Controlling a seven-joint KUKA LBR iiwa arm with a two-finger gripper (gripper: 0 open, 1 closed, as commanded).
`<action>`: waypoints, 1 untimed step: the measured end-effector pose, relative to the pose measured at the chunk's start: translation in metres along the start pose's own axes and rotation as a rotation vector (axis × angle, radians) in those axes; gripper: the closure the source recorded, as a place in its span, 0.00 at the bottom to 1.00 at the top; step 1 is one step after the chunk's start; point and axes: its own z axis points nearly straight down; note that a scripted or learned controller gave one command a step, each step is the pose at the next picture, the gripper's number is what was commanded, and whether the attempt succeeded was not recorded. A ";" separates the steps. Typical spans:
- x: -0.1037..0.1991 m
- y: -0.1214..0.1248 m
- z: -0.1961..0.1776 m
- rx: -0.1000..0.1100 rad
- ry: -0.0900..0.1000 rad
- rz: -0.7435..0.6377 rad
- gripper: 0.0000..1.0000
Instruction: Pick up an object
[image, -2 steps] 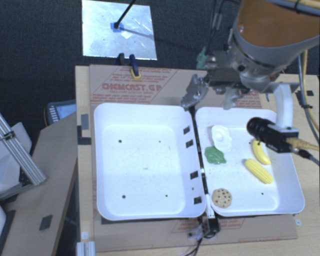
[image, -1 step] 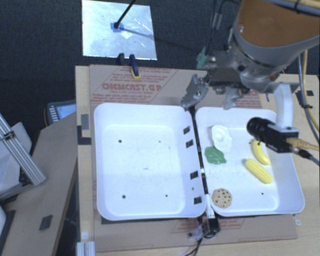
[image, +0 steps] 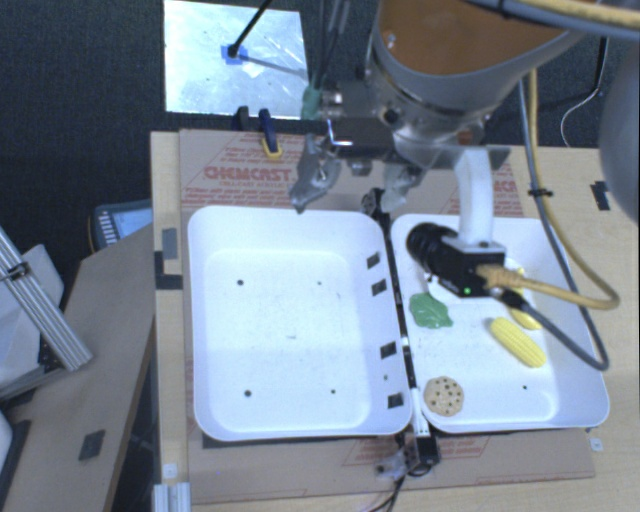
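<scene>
My gripper (image: 352, 190) hangs high over the far rim where the two bins meet. It is open, its two grey fingers (image: 310, 185) spread wide with nothing between them. In the right bin (image: 570, 395) lie a green flat piece (image: 430, 310), a yellow corn cob (image: 518, 341) and a round speckled cookie (image: 443, 396). All three sit nearer the camera than the gripper and well below it. A second yellow item (image: 527, 320) peeks out beside the corn, partly hidden by a cable.
The left bin (image: 215, 330) is bare white plastic. A black cylindrical unit (image: 450, 262) with yellow and grey cables hangs over the right bin's far part. Black clips (image: 385, 350) line the seam between the bins. A metal rail (image: 40, 310) lies at the far left.
</scene>
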 end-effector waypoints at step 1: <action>-0.004 0.001 -0.011 -0.002 -0.001 0.001 1.00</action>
